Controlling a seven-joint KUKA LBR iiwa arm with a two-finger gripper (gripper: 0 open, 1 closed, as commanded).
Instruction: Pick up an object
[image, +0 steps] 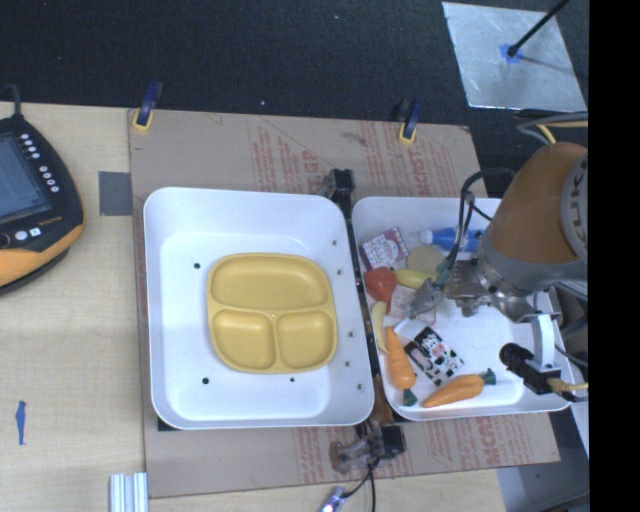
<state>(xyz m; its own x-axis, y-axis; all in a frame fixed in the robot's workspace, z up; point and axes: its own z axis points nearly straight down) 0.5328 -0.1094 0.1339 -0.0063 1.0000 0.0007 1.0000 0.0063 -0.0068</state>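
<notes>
- Gripper (430, 298) hangs low in the cluttered right white bin (520, 402); jaw state cannot be told.
- Orange plastic carrot (455, 390) looks light, stiff, slippery; pinch its thicker middle.

Two bins side by side: divided tray (272, 310) in the left bin (170, 300); in the right bin (500, 400), two carrots (455, 391) near the front, patterned card (434, 352) between them, small items behind
</notes>
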